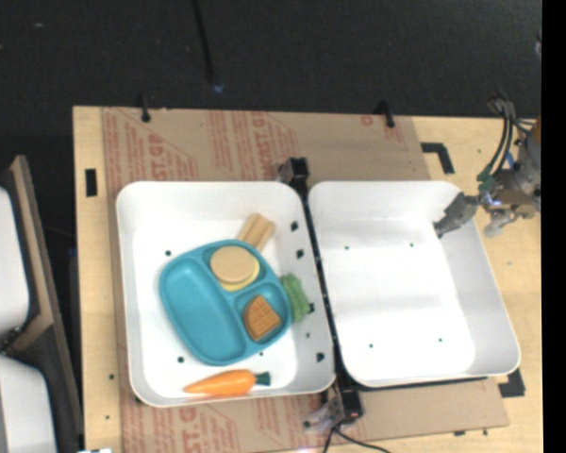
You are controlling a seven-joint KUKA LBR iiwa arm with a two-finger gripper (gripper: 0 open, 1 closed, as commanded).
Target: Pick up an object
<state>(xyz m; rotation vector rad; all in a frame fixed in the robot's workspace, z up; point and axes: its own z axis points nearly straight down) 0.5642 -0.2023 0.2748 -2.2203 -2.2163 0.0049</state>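
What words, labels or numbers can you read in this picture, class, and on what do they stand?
Red printing on the brown board under the bins: repeated along its top and left edges, upside down and too blurred to read.
Blue tray, carrot, left bin and right bin: no writing to be seen.
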